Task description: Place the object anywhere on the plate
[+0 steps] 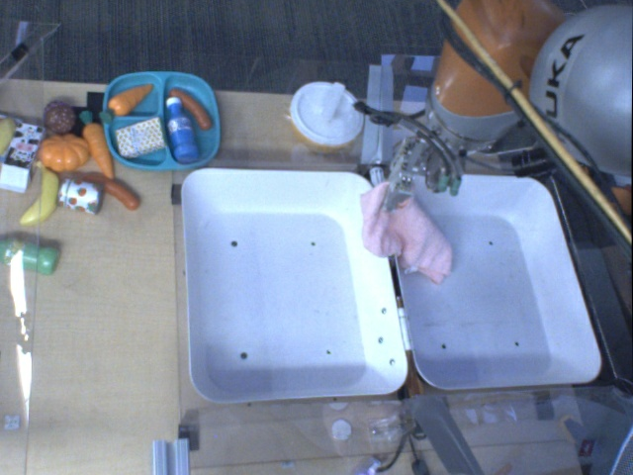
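Camera view is showing the gripper (pixel 403 188) hanging over the seam between the two bins, its fingers appearing to be pinching the top edge of a pink cloth (pixel 407 236), which is hanging limp beneath them; the grasp is reading as closed on the fabric, though the fingertips are small and partly merging with the cloth. The cloth is draping across the inner rim of the right bin (pixel 554 265), its lower folds seemingly resting on or just above that bin's floor near the left bin (pixel 287 285). Judging progress, the pick-up is looking done or nearly done, while the transfer and the release are both remaining. The destination is proving hard to identify: a teal divided plate (pixel 203 95) is sitting well apart at the upper left, already carrying toy food, and a small white round dish (pixel 324 113) is standing just beyond the bins near the arm; which one is meant cannot be told. The arm's orange band and grey housing are crowding the upper right and are being cut off by the frame. Loose toy food (pixel 69 156) is lying left of the plate.
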Robot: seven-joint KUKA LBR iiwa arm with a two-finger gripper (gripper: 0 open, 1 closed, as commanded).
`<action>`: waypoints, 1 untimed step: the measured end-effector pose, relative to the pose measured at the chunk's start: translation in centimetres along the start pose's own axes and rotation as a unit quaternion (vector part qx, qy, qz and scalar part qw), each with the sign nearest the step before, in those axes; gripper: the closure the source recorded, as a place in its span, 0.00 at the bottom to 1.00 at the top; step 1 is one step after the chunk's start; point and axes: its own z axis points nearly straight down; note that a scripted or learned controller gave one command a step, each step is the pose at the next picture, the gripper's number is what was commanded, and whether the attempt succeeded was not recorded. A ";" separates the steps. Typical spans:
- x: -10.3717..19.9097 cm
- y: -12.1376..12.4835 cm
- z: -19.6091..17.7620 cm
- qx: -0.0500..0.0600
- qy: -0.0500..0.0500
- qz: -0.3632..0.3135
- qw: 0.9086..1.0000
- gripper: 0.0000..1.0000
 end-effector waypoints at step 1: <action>1.8 5.3 -0.7 -0.001 0.000 -0.121 0.993 1.00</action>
